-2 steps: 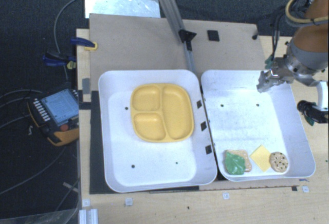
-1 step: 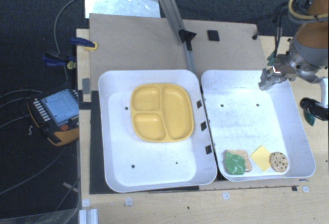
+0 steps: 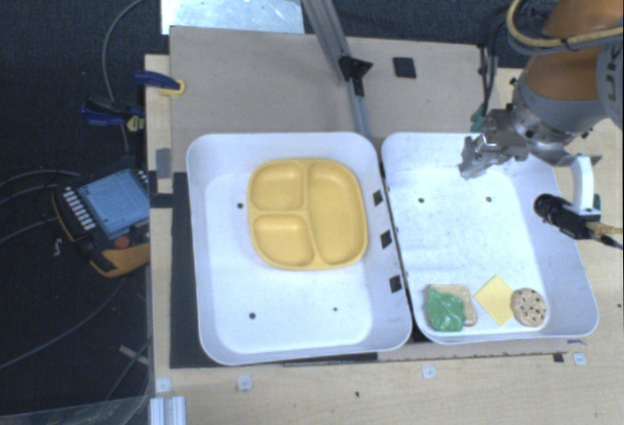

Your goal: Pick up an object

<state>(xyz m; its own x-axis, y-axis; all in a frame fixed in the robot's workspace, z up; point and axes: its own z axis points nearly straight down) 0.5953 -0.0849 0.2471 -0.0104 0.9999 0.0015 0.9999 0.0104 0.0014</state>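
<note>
Bins: two shallow white plastic trays with rounded corners, set side by side on a tan board; left bin (image 3: 219, 316) and right bin (image 3: 439, 238), each floor matte, lightly speckled, with a few small dark dots.

Left bin contents, count one: yellow divided plate (image 3: 307, 213), smooth moulded plastic, rounded-square outline, three compartments (two smaller at 9 o'clock, one long at 3 o'clock); it lies flat, toward 12 o'clock of the bin's centre.

Right bin contents, count three, all in a row along the 6 o'clock wall: green-topped toast piece (image 3: 448, 307), leafy green lump on a tan slice, at 7 o'clock; yellow cheese slice (image 3: 495, 299), thin flat square turned like a diamond, just beside the toast; round cookie (image 3: 528, 307), tan disc with dark specks, at 5 o'clock, just beside the cheese.

Gripper (image 3: 475, 163): grey metal, at the end of the grey arm with orange band; positioned over the right bin at its 12 o'clock edge, well apart from the three food pieces; nothing visible between its tips; whether the claw is open or closed, I cannot tell at this resolution.
</note>
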